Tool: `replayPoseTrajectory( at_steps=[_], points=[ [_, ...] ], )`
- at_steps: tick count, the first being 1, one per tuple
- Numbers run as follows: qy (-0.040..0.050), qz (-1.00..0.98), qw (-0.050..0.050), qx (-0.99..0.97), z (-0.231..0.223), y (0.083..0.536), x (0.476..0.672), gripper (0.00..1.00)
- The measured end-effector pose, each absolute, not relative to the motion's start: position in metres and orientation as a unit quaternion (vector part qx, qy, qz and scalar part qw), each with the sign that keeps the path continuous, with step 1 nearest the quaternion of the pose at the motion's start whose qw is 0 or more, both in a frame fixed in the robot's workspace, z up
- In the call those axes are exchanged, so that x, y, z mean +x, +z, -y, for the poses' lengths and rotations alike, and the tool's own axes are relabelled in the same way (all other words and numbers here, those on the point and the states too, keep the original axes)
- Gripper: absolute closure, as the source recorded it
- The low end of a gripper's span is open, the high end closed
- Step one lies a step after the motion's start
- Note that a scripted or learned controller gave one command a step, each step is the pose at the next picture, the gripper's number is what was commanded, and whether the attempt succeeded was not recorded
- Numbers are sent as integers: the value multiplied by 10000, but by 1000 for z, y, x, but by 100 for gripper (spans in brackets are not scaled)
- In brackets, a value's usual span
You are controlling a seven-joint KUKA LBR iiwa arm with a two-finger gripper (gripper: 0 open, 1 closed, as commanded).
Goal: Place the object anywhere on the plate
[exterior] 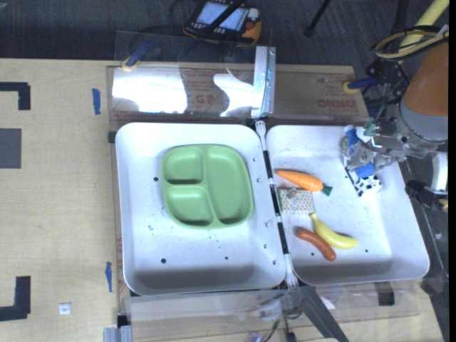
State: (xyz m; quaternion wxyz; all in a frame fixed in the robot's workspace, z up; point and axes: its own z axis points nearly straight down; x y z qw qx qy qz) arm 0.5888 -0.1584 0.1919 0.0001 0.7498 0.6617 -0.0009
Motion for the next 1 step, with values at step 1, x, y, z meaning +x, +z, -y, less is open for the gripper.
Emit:
replayPoseTrajectory(
  at_steps=[1],
  points=[
    [-61, -6339, -68, 7734, 117, 111, 615, 100]
  ],
)
